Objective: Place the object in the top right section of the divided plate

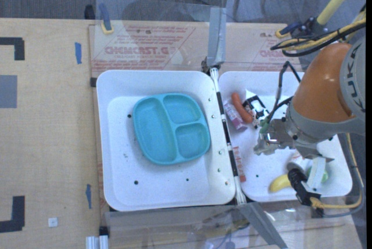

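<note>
- Orange-banded arm [325,88] looms nearest us, over the right bin [343,187].
- Our gripper [268,142] hangs low there; whether its jaws are apart or together we cannot tell.
- Nothing visibly sits between them.
- Candidates: an orange carrot-like piece [242,107] beside a pink packet [234,118], and a banana [279,183].
- We should centre squarely on one item, then carry it to the blue divided plate [171,128] in the left bin [116,181].

Red print across the clear sheet [148,44] behind the left bin [110,143], mirrored and too faint to make out for certain. Large dark letters, apparently "UK", on the grey arm [349,82] at the right edge, cut off by the frame. Elsewhere, nothing legible: no numbers, no brand marks, no labels sharp enough to read.
</note>
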You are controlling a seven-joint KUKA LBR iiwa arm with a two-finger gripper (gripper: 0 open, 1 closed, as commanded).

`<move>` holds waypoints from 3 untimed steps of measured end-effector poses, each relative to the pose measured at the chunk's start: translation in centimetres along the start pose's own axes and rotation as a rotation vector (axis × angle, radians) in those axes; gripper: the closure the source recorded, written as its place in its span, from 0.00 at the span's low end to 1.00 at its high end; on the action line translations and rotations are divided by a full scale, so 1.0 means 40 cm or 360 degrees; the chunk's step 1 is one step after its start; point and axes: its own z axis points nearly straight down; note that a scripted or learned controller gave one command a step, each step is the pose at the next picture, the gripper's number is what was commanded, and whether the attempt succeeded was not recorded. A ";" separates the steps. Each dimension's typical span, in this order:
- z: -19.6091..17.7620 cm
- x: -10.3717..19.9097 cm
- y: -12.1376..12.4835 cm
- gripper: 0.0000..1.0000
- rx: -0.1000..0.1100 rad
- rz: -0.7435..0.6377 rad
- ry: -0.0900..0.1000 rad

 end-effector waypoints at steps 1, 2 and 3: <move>0.000 0.010 -0.001 1.00 0.0004 -0.0089 0.0000; 0.000 0.116 -0.007 1.00 -0.0002 0.0111 -0.0003; 0.000 0.288 0.062 1.00 -0.0005 -0.0431 -0.0003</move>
